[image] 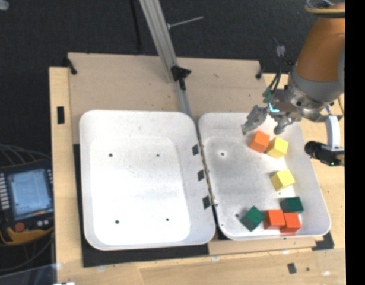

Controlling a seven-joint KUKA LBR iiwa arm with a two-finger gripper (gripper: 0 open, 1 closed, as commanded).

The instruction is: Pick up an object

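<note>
My gripper hanging over the far end of the right bin, my fingers spread with nothing between them, orange block just below my fingertips touching a yellow block, more blocks toward the near end, left bin alongside.

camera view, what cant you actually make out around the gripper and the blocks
- Camera view: whether the gripper touches the orange block or hangs above it; the slanted top-down angle hides height.
- Camera view: the arm is cut off by the right edge.
- Camera view: how the two orange blocks in the right bin divide; they blur together.
- Camera view: text on the handheld screen, too small.
</note>
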